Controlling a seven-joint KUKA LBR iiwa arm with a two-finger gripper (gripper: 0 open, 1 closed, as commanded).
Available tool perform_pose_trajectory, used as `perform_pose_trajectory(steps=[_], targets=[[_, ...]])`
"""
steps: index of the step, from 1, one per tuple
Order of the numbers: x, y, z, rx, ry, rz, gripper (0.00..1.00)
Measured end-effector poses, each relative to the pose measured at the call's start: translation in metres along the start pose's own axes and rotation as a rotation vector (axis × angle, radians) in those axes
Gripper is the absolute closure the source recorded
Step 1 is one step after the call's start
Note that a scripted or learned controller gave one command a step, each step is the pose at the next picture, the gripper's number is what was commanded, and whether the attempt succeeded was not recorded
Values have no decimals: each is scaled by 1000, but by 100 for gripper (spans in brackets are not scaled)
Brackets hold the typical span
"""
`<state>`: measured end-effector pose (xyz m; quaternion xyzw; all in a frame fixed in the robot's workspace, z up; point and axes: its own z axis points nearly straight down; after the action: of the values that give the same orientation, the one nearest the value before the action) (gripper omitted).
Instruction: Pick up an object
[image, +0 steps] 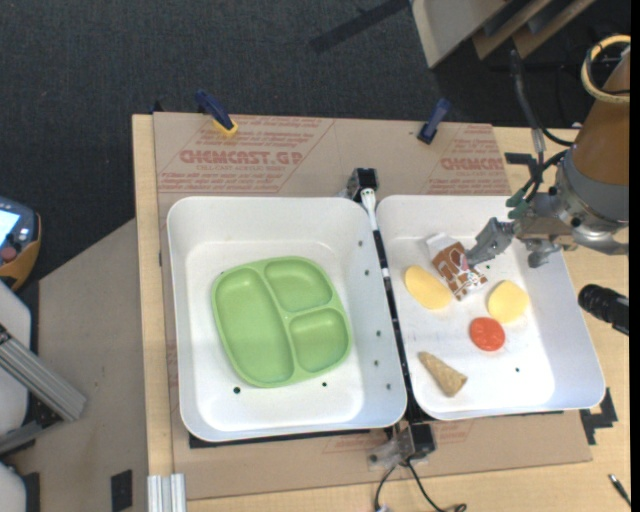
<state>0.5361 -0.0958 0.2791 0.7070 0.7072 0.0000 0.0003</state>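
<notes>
White bins sit side by side on my cardboard-topped bench (300, 150), and I'm reaching in from the right over the right bin (560, 390). My pincer (487, 243) hangs above that bin's upper middle, fingers pointing down and left toward the brown-and-white snack packet (453, 266). The tips look just beside the packet's upper right corner, maybe touching it, but nothing is actually between my fingers. Whether the jaws are wide or narrow, I honestly can't tell from this angle, they blur into one grey lump.

Stuff in the right bin: the packet near the middle top, a yellow lemon-ish piece (428, 288) touching its left side, another yellow piece (508, 301) just to its right, a red tomato-looking round (488, 334) right below that one, and a tan cone-shaped wedge (443, 374) lower down, apart from the rest.

The left bin (190, 300) holds a green divided plate (281, 320) with three compartments, lying flat and a bit rotated.

Two blue clamps (217, 112) pin the cardboard at the far edge, and black clips sit between the bins.
</notes>
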Motion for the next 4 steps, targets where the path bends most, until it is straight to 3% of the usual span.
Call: perform_pose_trajectory(steps=[1, 2, 3, 4], targets=[[21, 60, 77, 4, 2, -3, 0], [-11, 72, 169, -20, -6, 0, 0], [-44, 121, 194, -8, -3, 0, 0], [-79, 115, 194, -3, -2, 3, 0]])
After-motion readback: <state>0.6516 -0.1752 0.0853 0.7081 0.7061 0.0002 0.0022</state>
